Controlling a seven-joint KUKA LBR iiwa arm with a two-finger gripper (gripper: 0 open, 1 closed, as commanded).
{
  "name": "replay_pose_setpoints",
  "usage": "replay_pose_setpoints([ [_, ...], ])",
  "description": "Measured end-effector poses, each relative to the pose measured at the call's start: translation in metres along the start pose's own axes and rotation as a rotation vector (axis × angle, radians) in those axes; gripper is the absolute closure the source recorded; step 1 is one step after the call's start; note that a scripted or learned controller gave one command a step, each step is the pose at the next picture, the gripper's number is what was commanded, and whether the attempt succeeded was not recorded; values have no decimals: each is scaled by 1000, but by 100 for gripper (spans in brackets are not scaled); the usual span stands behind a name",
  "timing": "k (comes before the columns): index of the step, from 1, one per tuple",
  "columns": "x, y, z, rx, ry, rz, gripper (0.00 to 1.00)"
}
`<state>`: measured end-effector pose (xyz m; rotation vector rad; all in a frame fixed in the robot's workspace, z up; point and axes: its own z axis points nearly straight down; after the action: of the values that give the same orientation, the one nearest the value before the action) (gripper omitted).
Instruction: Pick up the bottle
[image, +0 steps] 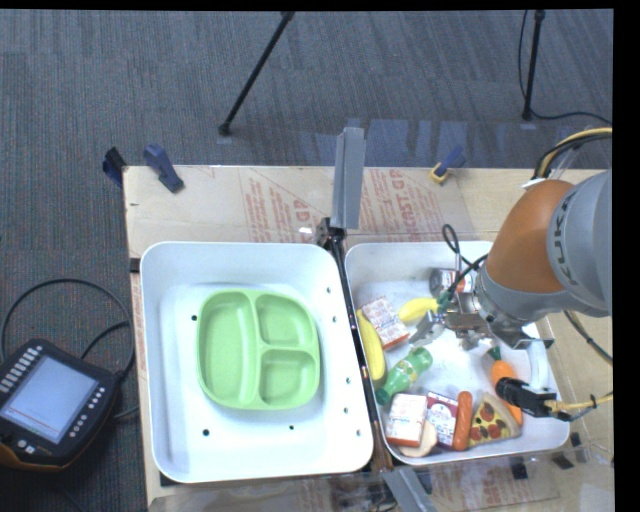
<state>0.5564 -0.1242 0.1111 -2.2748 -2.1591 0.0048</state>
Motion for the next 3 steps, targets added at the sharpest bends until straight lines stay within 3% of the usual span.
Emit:
replay_pose_setpoints([
  [1, -10, 68, -47, -4, -1, -158, 0],
  [2, -10, -16, 16, -3, 0, -159, 0],
  [3, 36, -72, 26, 2, 1, 101, 0],
])
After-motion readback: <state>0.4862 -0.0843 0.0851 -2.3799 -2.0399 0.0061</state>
